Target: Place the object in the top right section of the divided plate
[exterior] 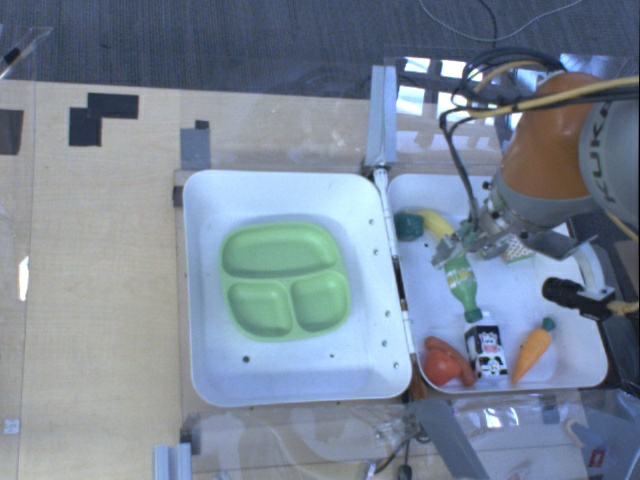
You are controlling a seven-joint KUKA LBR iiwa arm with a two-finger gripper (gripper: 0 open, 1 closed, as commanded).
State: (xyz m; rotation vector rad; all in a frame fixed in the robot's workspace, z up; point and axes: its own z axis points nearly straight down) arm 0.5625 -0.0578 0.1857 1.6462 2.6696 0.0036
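green plastic bottle [463, 290]: lies in right white bin [590, 368], just below gripper [468, 243]. grip state: cannot tell. green divided plate [285, 279]: left bin. advice: close on bottle neck, lift clear of partition, release over top right section.

One fixed overhead camera, slanting down on both bins [290, 388]

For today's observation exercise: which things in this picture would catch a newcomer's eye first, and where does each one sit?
The bright green divided plate stands out, lying in the middle of the left white bin. Next comes the arm's orange band at the upper right, with the end effector low over the right bin. Toy foods are scattered there: a green bottle, a carrot and a red piece.
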